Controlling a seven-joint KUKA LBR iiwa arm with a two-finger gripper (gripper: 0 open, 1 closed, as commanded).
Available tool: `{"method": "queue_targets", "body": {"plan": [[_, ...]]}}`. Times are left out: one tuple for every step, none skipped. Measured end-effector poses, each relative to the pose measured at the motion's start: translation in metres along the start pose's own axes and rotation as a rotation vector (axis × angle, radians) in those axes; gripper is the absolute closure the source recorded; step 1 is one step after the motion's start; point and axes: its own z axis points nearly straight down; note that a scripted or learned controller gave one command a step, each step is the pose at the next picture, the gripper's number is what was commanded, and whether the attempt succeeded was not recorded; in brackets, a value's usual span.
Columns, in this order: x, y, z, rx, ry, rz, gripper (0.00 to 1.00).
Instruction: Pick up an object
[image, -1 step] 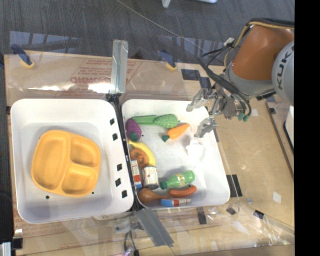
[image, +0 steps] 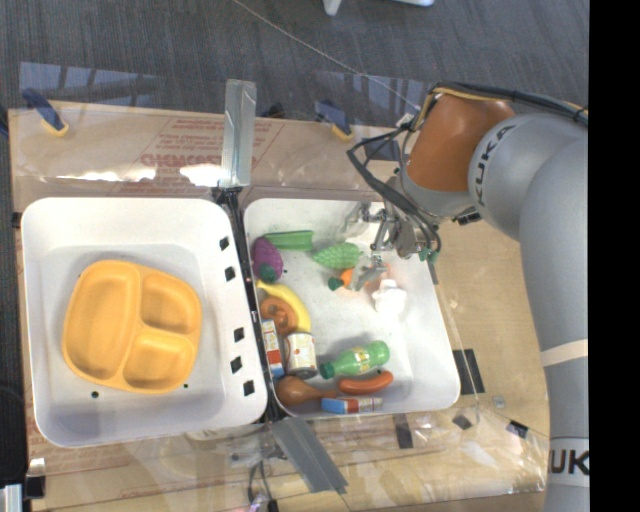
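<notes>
Two white bins sit below; the tool hovers near a carrot, its opening impossible to tell.

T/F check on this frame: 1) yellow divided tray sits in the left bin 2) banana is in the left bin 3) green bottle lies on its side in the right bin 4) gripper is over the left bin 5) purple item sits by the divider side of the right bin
1. The yellow divided tray sits in the left bin. True.
2. The banana is in the left bin. False: it lies in the right bin, near the divider.
3. The green bottle lies on its side in the right bin. True.
4. The gripper is over the left bin. False: it is over the right bin's upper part, near the carrot.
5. The purple item sits by the divider side of the right bin. True.
</notes>
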Motion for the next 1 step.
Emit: {"method": "queue_targets", "body": {"plan": [[0.0132,-0.0003,0.0099,0.008,-0.016,-0.393,0.00]]}}
